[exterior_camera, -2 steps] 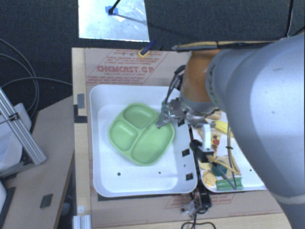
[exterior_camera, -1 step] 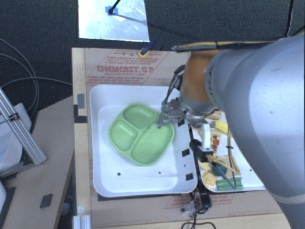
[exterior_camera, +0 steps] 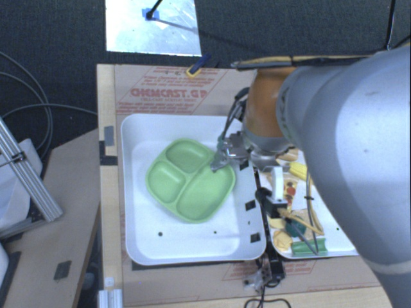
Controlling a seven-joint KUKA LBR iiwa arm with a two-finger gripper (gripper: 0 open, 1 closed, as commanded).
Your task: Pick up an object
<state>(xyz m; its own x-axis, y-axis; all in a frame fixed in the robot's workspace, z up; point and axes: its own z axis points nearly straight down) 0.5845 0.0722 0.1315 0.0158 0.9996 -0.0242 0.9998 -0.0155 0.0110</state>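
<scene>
A green plate [exterior_camera: 189, 181] with three compartments lies in the left white bin [exterior_camera: 142, 236], nothing on it. My gripper [exterior_camera: 223, 158] hangs over the plate's right rim, below the orange band [exterior_camera: 263, 111] of the arm. Nothing shows between its fingers. The right bin [exterior_camera: 343, 246] holds several small objects: a yellow piece [exterior_camera: 298, 170], a red-orange piece [exterior_camera: 290, 188], a green one [exterior_camera: 302, 241] and tan sticks [exterior_camera: 313, 218]. The big grey arm [exterior_camera: 353, 146] covers most of that bin.
Cardboard with red lettering [exterior_camera: 168, 92] lies behind the bins. A shiny sheet [exterior_camera: 153, 18] rests on the dark floor at the back. Cables [exterior_camera: 26, 111] and a metal frame [exterior_camera: 29, 178] stand at the left. Black clips [exterior_camera: 257, 204] sit along the divide between the bins.
</scene>
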